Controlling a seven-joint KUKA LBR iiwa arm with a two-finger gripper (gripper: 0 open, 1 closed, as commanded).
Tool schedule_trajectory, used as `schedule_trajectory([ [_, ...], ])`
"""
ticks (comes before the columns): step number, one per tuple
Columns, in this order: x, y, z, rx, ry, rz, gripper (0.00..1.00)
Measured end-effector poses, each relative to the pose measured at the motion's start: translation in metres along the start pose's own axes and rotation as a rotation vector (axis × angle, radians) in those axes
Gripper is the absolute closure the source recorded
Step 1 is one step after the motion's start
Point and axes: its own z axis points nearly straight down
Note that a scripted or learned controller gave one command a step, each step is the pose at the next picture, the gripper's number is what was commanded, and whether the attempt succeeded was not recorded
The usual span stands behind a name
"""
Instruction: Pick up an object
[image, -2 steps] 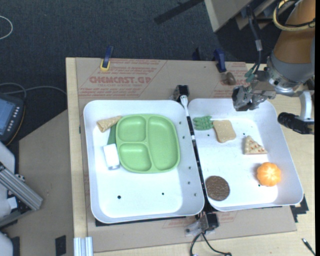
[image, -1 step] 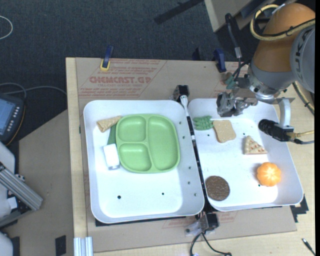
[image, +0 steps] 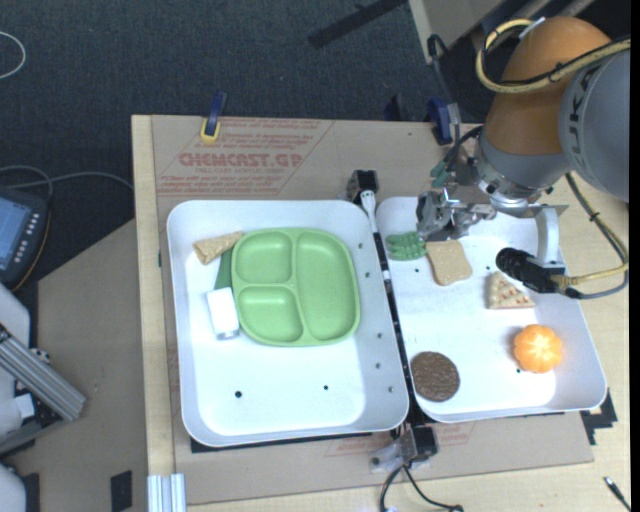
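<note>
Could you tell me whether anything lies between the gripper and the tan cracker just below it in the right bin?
Nothing visible does: the gripper hangs just above the tan cracker, the green piece lying beside it.

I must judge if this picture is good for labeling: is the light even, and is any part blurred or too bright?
Camera view: even light with soft shadows; both white bins are very bright and lose surface detail; the gripper looks dark and cluttered, so its fingers are hard to make out; the orange and the green plate are sharp.

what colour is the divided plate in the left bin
Light green; the divided plate shows plainly in the camera view.
</note>
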Motion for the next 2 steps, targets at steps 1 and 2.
schedule_trajectory([
  [1,-0.0050,0.0045,-0.0007,-0.004,-0.002,0.003,1.00],
  [2,-0.0021,0.0009,-0.0003,-0.002,-0.001,0.002,1.00],
])
